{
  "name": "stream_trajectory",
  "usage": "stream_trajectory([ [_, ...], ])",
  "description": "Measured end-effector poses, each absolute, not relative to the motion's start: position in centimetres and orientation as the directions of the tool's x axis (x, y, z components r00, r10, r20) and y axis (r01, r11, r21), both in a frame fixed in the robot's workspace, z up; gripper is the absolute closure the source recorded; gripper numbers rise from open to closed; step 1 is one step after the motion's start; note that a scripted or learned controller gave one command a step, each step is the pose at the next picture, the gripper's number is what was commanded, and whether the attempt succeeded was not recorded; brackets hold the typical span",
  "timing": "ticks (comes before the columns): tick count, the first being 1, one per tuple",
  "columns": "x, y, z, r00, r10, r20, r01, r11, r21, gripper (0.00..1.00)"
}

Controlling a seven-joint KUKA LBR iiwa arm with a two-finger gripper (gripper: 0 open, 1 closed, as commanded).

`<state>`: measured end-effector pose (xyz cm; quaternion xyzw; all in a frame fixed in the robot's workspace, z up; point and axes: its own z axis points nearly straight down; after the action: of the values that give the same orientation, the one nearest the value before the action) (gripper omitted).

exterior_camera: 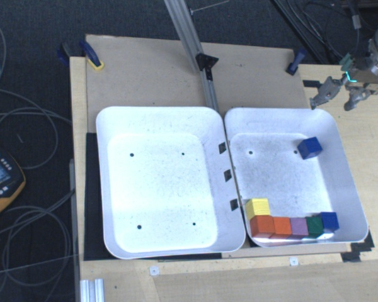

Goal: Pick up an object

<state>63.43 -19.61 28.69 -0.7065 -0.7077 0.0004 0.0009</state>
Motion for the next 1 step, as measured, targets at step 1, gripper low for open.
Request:
stream_trajectory([
  [1,64.40,-19.18,11.91,-0.001,1.000,-0.004,1.000,0.001,0.014,0.00],
])
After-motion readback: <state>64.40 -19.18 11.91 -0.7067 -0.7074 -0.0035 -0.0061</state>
